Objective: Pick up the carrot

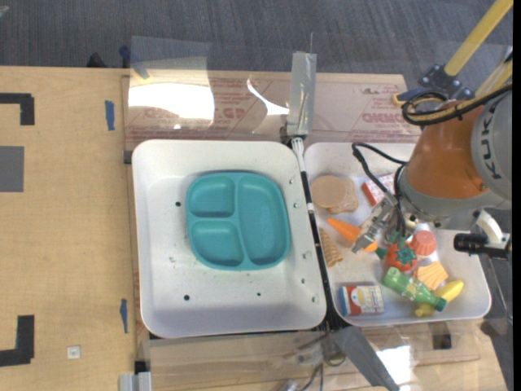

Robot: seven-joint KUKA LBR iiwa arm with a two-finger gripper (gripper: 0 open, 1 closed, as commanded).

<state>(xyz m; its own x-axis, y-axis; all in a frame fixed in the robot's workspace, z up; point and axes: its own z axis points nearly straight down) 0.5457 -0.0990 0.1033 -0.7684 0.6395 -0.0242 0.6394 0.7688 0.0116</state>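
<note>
Taking the teal divided plate point(238, 220) as landmark: it lies in the left white bin point(155, 300), nothing else beside it there. To the plate's right and nearest the camera, in the right bin point(480, 304), a small white carton point(361, 300) with a red and blue label lies flat; its print is too small to read. Further right of it are a green toy bottle point(409, 287), a yellow piece point(450, 290) and an orange-yellow piece point(431, 274). Just beyond, a red tomato-like toy point(400, 255) with green leaves. The carrot point(345, 230) lies right of the plate, across the bin divider, tilted, with the gripper point(370, 236) just at its right end; I cannot tell whether the fingers are spread or closed, nor whether they touch it. Farther still, a round tan slice point(333, 193) and a small red-and-white packet point(374, 193). The arm point(446, 165) shows "KU" at its right side. Beyond the bins, clear sheeting point(244, 104) bears reddish lettering, unreadable.
</note>
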